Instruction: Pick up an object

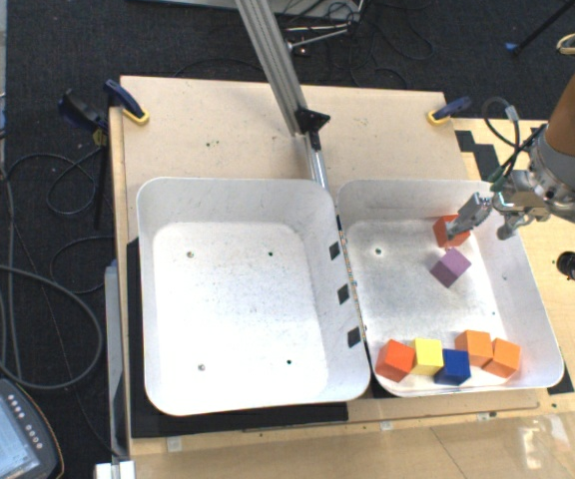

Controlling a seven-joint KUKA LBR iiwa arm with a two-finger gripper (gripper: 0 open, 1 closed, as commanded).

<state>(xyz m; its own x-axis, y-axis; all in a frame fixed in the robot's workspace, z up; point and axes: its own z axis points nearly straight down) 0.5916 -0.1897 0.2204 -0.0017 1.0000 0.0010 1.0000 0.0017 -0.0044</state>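
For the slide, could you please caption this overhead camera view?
KUKA arm's end effector at an orange block above a purple cube; five more blocks line the right bin's near edge.

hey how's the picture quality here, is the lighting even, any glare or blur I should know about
Camera view: lighting is soft and fairly even, with short, faint shadows under the purple block and the row of blocks; the white bins look bright but keep their speckles, so they are not blown out; the gripper and the red block beside it look slightly soft; the bench's front edge shows a pale sheen.
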